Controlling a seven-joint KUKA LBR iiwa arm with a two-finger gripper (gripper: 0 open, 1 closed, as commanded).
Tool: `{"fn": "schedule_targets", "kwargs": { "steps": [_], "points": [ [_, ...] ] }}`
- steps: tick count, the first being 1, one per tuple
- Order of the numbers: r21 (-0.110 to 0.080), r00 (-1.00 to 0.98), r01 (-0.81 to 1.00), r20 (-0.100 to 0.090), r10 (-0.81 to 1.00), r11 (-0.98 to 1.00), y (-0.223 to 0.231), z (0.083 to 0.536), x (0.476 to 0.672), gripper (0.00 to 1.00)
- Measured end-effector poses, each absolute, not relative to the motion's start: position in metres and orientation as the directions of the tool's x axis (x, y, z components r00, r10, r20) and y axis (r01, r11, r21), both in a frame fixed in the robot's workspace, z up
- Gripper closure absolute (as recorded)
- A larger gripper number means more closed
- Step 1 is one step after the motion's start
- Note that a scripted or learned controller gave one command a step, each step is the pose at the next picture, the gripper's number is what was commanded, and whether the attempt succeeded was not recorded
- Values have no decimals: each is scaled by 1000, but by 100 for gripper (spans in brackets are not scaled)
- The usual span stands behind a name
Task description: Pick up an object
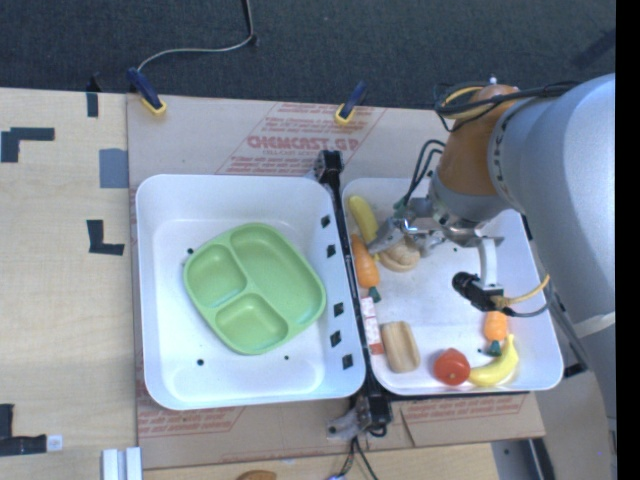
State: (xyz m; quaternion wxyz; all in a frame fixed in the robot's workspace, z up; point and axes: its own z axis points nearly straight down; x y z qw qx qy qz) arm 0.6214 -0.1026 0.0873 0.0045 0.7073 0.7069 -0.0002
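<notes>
My gripper is low in the right bin, near its back left corner. It hangs directly over a round tan piece of bread, touching or just above it. A yellow fruit lies just left of the gripper, by the bin's left wall. Below that fruit is an orange carrot. The arm's grey body and orange band hide the bin's back right part.
At the front of the right bin lie a tan bun, a red tomato, a banana and a small orange piece. The left bin holds a green divided plate. Black clips line the wall between the bins.
</notes>
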Motion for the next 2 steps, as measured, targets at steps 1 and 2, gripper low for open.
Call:
{"fn": "schedule_targets", "kwargs": {
  "steps": [1,2],
  "points": [
    [4,-1,1000,-3,1000,1,-95,86,648,0],
    [2,-1,1000,-2,1000,1,-95,97,648,100]
  ]
}}
